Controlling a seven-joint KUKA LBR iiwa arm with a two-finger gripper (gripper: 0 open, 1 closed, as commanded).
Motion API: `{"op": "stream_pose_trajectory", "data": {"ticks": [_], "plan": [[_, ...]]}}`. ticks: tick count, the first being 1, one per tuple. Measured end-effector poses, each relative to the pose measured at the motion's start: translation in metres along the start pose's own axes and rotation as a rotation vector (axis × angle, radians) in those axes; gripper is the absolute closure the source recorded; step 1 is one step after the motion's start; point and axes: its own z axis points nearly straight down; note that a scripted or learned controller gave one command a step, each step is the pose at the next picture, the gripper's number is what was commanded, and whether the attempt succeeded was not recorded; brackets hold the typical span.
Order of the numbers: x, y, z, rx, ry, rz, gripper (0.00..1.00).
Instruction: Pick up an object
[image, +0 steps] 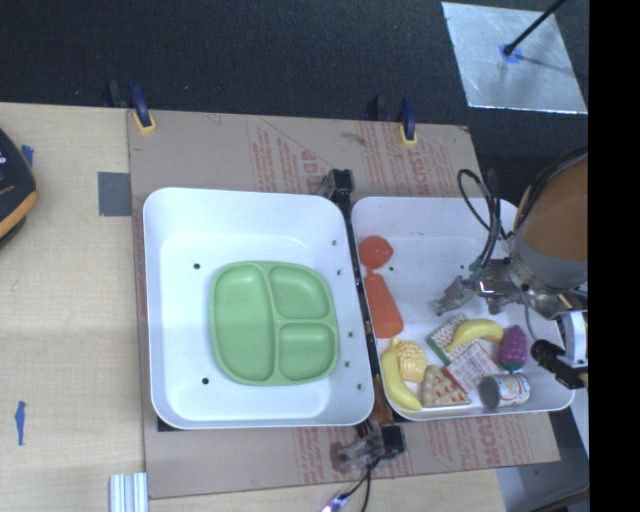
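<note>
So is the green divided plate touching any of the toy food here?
Apart. The camera view shows the green divided plate alone in the left bin, while the toy food lies in the right bin, beyond the bin walls.

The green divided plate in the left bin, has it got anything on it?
Empty: all three compartments of the green divided plate show bare green, inside the left white bin.

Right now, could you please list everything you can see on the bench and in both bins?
bins: 2, white, side by side on cardboard
plate: 1, green, divided, in left bin
carrot: 1, orange, right bin near divider
tomato: 1, red-orange, above carrot
bananas: 2, yellow, right bin
corn: 1, yellow, right bin
grapes: 1, purple, right bin
can: 1, lying, right bin front
clamps: 2, blue-yellow, cardboard's far edge
gripper: 1, grey, over right bin
</note>
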Motion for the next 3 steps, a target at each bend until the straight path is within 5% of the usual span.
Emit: {"op": "stream_pose_trajectory", "data": {"ticks": [1,2,3], "plan": [[0.022,0.101,0.022,-0.003,0.000,0.000,0.00],[-0.046,0.105,-0.020,-0.004,-0.001,0.002,0.00],[-0.007,0.115,0.028,-0.001,0.000,-0.001,0.00]]}}
